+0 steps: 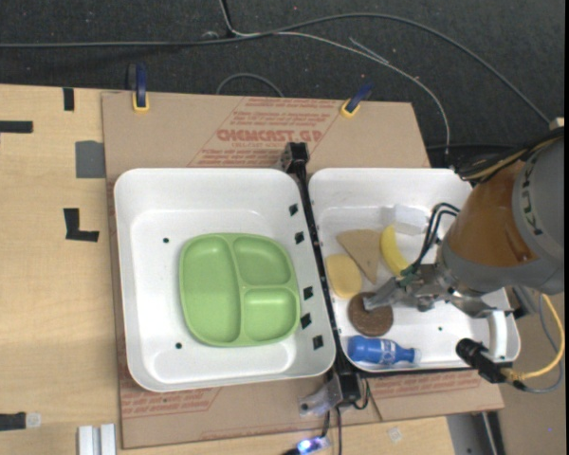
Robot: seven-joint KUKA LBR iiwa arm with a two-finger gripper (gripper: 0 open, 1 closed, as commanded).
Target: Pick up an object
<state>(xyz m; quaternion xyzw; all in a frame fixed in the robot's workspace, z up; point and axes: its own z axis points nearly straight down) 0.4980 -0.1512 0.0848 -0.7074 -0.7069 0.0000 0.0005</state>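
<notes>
The right bin (pixel 427 183) holds several small objects. A brown round disc (pixel 372 318) lies near its middle, with a pale yellow round piece (pixel 342 275) to its left. A tan wedge (pixel 362 250) and a yellow banana (pixel 391 247) lie further back. A blue bottle (pixel 380 352) rests on its side along the front wall. My gripper (pixel 377 299) reaches in from the right, low over the back edge of the brown disc. I cannot tell whether it touches the disc.
The left bin (pixel 142 254) holds a green divided plate (pixel 237 287). A black divider (pixel 308 254) runs between the bins. The arm's orange band (pixel 488 226) and grey wrist cover the right bin's right side. Cables hang behind the bench.
</notes>
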